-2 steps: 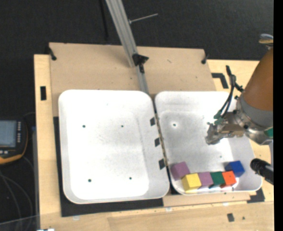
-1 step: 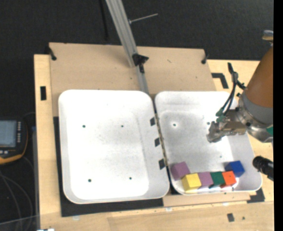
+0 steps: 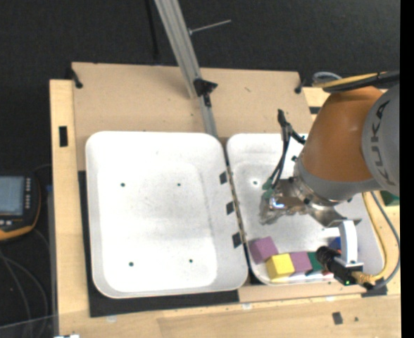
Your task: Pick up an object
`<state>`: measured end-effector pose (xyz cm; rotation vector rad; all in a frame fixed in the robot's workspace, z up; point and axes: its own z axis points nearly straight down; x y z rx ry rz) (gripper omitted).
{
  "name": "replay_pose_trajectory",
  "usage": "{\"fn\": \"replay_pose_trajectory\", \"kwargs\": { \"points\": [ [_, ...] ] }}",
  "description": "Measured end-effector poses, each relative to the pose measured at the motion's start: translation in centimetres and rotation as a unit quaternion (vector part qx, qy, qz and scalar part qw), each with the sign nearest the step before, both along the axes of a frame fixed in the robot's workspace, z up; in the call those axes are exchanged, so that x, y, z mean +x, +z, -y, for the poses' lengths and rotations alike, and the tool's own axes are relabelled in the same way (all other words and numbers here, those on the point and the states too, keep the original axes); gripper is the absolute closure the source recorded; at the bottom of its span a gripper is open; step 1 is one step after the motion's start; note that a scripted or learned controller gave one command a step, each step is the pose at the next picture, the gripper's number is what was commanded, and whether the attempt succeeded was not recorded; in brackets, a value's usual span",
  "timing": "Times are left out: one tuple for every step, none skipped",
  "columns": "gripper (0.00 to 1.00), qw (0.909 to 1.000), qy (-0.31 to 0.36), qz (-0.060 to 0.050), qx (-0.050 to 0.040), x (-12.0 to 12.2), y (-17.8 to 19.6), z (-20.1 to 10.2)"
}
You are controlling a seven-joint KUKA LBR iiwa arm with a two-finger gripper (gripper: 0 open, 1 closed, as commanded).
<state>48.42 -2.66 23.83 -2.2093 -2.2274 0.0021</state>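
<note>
Looking down at a slant on a pale wooden bench (image 3: 158,97), with everything placed against the right bin (image 3: 253,160), one of two shallow white bins.

Farthest to the view's left of the right bin, off the bench, lies a handheld device (image 3: 4,201) with a grey screen and an orange casing. Nearer, the left bin (image 3: 158,210) sits side by side with the right bin, their walls touching. A long metal rail (image 3: 179,41) slants down from the top of the view and ends just behind the right bin's far left corner. Three small black clips (image 3: 229,208) sit along the right bin's left wall.

Inside the right bin, the tool (image 3: 272,208) hangs over the middle of the floor. Whether it is released or clenched cannot be told from this angle.

At the right bin's near end sit the things to pick. A purple block (image 3: 263,247) lies close to the left wall, below the tool and apart from it. A yellow block (image 3: 280,265) touches it on the near side. A mauve block (image 3: 300,261) rests against the yellow one.

An arm (image 3: 337,143), grey with an orange band, covers the right bin's right half.
</note>
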Motion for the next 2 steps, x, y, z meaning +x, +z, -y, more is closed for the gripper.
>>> {"fn": "replay_pose_trajectory", "kwargs": {
  "points": [
    [1.0, 1.0, 0.001, 0.003, 0.0002, 0.0, 1.4, -6.5],
    [1.0, 1.0, 0.0, 0.0, -0.001, 3.4, -4.5, -12.6]
  ]
}}
